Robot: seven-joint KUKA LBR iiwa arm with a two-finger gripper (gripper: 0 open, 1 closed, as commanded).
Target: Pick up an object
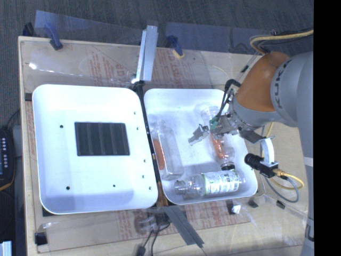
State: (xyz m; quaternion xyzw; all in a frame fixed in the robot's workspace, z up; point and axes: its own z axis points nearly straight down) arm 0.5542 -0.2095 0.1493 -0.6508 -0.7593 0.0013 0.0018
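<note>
Nearest, along the right bin's [176, 97] front wall, a clear bottle with a printed label [216, 184] lies on its side. Behind it an orange-tinted clear bottle [221, 148] lies just under the hand [205, 132], which hangs over the bin's middle; whether it's clenched, I can't tell. The left bin [53, 143] carries a dark ribbed panel [102, 138].

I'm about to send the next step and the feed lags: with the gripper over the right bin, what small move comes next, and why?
Probably a short descent. The gripper hangs over bare floor in the right white bin, nothing seen between its fingers. The clear bottle with orange contents lies just to its right, so I'd shift toward that first, then lower.
</note>
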